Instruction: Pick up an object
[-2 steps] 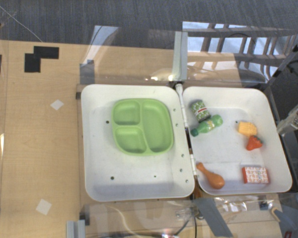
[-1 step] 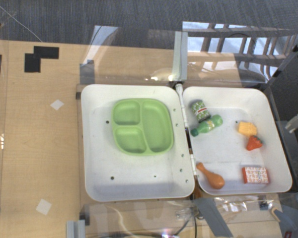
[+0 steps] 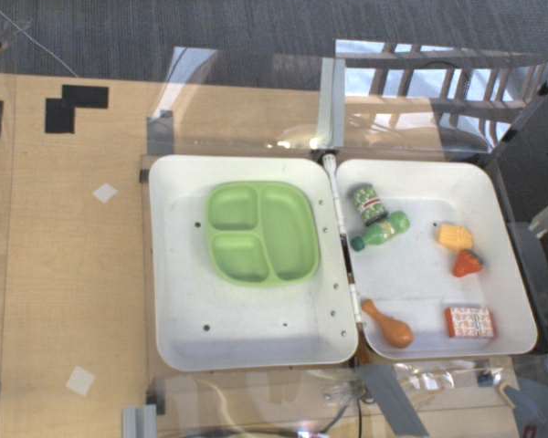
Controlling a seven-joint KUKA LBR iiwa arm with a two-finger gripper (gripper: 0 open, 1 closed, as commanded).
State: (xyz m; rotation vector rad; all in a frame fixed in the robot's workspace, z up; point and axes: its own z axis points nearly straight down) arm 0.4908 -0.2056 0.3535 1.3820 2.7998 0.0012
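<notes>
Objects for picking lie loose in the right bin (image 3: 493, 190), none yet lifted. A small green-labelled can (image 3: 368, 203) lies against the inner wall, touching a green bottle (image 3: 381, 231) tilted just below it. A yellow corn piece (image 3: 454, 236) and a red strawberry (image 3: 467, 263) sit close together toward the right wall. A brown drumstick (image 3: 388, 324) rests at the near left corner, and an orange patterned box (image 3: 468, 322) at the near right, well apart from it. The spread looks random, as tipped-in items would settle; the box and drumstick stand clear of neighbours and would likely offer the easiest approach, while the can and bottle crowd each other and the wall. The left bin (image 3: 178, 245) bears a green divided plate (image 3: 260, 233), its compartments bare, probably a fixture, not a target. Tool state: cannot tell; nothing in this view establishes a grasp, so the pick is judged not begun.
</notes>
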